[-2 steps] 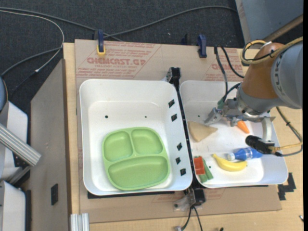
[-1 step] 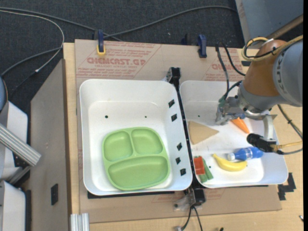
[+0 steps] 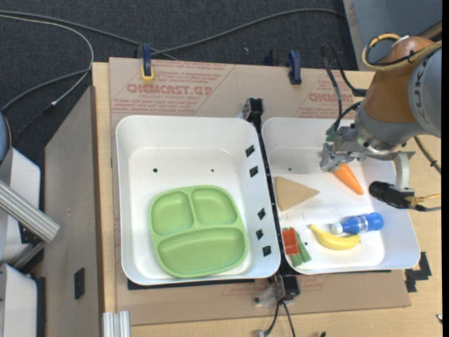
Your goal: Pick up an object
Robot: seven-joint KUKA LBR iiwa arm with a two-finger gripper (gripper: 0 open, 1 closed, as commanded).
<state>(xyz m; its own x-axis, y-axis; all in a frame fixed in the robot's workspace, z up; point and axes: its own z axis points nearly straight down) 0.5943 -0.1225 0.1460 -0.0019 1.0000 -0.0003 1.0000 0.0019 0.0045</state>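
My gripper [image 3: 335, 160] hangs over the back part of the right bin [image 3: 397, 241]. An orange carrot [image 3: 349, 178] slants out from just under it toward the front right, its upper end hidden by the gripper body. Further forward in the same bin lie a yellow banana [image 3: 335, 239], a blue bottle with a white label [image 3: 359, 224], a tan wedge [image 3: 292, 192] and a small red and green block [image 3: 292, 245].
The left bin [image 3: 133, 188] holds a green divided plate [image 3: 198, 229] in its front half. A black divider with clips [image 3: 258, 181] runs between the two bins. My arm's orange band [image 3: 393, 93] reaches in from the right, above the right bin's back edge.
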